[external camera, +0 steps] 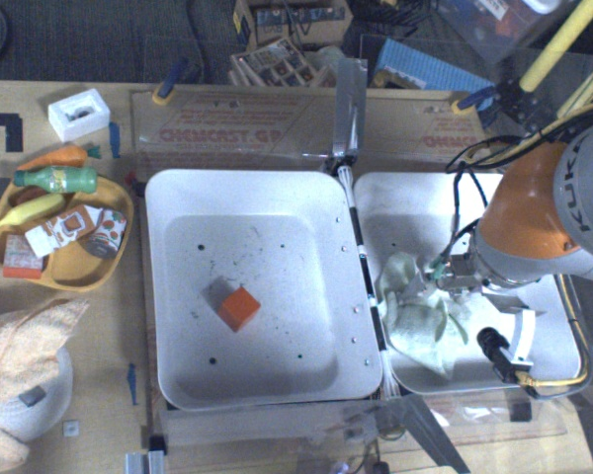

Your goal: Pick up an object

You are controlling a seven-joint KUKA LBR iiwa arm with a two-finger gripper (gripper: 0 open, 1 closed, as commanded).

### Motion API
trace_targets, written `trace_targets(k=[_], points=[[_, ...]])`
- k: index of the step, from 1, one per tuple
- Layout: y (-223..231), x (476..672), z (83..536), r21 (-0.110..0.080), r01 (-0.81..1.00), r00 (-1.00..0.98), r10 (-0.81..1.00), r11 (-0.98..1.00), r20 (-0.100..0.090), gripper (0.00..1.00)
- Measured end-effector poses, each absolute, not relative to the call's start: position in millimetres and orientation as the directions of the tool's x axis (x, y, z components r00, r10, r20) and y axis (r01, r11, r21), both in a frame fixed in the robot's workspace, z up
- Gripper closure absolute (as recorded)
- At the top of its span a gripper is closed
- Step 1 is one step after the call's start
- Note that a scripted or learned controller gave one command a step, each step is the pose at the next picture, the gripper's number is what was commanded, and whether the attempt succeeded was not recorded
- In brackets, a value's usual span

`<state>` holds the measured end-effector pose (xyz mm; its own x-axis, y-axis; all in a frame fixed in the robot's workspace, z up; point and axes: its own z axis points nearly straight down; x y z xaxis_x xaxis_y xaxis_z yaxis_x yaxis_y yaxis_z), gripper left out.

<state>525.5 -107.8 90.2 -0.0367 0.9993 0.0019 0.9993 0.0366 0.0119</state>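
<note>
Gripper (437,276) poised at the upper edge of the crumpled pale-green cloth (422,314) in the right white bin (563,363), cloth spread below-left of it; finger spacing impossible to tell.

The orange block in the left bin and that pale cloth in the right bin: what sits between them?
In the camera view, between the orange block and the pale cloth lie bare white bin floor and the two bins' adjoining rims.

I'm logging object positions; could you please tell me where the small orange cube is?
The small orange cube lies on the floor of the left white bin, slightly left of centre.
</note>
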Motion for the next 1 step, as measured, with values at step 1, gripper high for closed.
trace_targets(k=[1], points=[[-175.4, 495.7, 154.8, 0.001, 0.994, 0.112, 0.994, -0.112, -0.001, 0.00]])
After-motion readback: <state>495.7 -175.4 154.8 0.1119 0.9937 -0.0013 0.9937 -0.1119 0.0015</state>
